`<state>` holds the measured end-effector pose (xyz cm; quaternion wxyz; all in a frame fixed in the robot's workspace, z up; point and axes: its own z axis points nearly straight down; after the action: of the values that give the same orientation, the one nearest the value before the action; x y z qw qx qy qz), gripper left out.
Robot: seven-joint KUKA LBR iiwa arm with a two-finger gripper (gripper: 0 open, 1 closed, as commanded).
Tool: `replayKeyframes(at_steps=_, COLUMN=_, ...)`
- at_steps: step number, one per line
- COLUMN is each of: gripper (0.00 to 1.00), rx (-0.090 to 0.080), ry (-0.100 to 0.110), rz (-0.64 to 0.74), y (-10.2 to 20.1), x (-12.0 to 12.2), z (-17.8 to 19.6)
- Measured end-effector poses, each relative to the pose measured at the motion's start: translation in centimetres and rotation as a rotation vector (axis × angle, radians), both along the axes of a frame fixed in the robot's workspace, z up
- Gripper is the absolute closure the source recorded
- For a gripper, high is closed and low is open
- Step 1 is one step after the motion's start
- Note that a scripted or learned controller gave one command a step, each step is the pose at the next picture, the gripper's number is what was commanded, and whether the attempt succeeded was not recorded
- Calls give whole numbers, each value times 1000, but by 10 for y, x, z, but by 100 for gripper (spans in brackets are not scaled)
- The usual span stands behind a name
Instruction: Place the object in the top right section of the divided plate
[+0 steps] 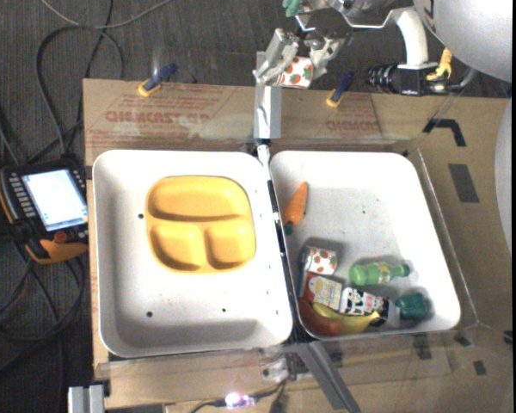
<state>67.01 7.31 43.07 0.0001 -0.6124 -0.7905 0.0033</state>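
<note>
carton held high above the bins, plate waiting below

the gripper (299, 58) hung above the far edge of the counter (189, 114), past the back rims of both bins and roughly over the seam between them. its fingers (275, 57) were closed on a small white carton with a red strawberry print (300, 71), which sat tilted between them, well apart from anything below.

in the left bin (120, 317) lay the yellow divided plate (202, 222), flat on the white floor, with one wide section along its far side and two smaller sections nearer me. nothing lay in any of its sections.

the right bin (387, 188) held the loose items. an orange carrot (295, 203) leaned against the divider wall near the plate's side. further forward, clustered in the near corner, were another strawberry-print carton (319, 259), a black-and-white cow-print milk carton (351, 299), a green bottle (378, 273) lying on its side, a dark teal object (414, 305) i could not identify, and a yellow banana (344, 322) tucked under the cartons.

two blue-and-yellow clamps (157, 78) gripped the cardboard at the back of the counter, and a handheld pendant with a lit screen (47, 200) lay off to the left.
</note>
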Motion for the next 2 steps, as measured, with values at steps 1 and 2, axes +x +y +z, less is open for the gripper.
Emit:
replayKeyframes(at_steps=1, gripper=100, rx=1, ry=1, rz=38, y=73, x=0, z=-1)
replayKeyframes(at_steps=2, gripper=100, rx=1, ry=2, rz=107, y=141, x=0, z=-1)
